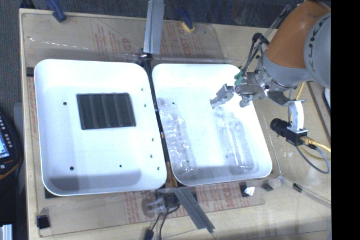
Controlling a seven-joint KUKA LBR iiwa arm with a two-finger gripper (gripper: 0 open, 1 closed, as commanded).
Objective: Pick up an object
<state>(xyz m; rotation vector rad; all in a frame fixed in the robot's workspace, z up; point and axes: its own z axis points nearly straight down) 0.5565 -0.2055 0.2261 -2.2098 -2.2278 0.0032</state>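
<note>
**Gripper above the right bin, bottles lying below**

You see the arm [298,36] reaching in from the right, its orange band above the wrist, with the gripper [225,96] hanging over the upper middle of the right bin [197,73]. You cannot tell from this slanted view whether it is spread or closed, and nothing shows held in it.

Below it lie what look like two clear plastic bottles, hard to make out against the white floor. One clear bottle [236,140] lies just beneath the gripper, running toward the bin's near right corner. The other bottle [174,135] lies along the left wall, well apart from the first.

In the left bin [50,121] a dark ribbed block [106,111] lies flat near the middle.
</note>
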